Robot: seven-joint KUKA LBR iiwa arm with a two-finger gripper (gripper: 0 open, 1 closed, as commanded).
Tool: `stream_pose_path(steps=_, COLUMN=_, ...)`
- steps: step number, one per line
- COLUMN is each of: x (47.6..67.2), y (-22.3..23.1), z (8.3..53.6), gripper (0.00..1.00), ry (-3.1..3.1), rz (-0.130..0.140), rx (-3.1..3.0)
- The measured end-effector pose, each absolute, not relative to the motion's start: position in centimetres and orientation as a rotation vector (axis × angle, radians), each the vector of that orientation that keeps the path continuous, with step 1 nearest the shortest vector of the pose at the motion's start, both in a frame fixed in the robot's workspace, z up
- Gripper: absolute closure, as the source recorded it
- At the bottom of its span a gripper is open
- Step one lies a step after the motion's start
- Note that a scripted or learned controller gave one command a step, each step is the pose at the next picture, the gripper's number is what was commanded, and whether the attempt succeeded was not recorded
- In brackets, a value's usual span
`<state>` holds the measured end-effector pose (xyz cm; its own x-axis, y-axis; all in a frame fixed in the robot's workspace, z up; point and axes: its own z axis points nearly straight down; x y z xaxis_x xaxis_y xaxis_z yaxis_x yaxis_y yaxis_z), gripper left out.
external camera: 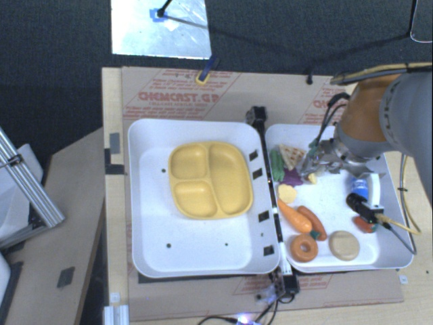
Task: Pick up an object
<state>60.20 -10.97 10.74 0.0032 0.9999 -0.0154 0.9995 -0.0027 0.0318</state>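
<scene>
Right bin (396,246): carrot (295,217) beside sausage (313,222), both long axes running upper-left to lower-right; donut (304,248) and bun (344,245) near front edge, bare floor mid-bin. Gripper (316,162) low at the bin's rear-left by purple piece (291,177); its finger state cannot be told. Left bin (149,249): yellow tray (208,179), centred, open margins all round.

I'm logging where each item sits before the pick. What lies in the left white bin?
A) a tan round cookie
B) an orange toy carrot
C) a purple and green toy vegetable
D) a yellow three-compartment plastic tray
D: the yellow three-compartment plastic tray lies alone in the left white bin; the toy foods sit in the right white bin.
</scene>
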Motion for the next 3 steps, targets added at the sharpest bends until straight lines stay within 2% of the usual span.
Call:
stream_pose_path(steps=2, x=60.5, y=-11.1, z=22.7, gripper=1.0, ry=2.222, rz=0.007, rx=2.212)
stream_pose_path(steps=3, x=60.0, y=-8.0, z=23.4, gripper=1.0, ry=2.23, rz=0.004, rx=2.212)
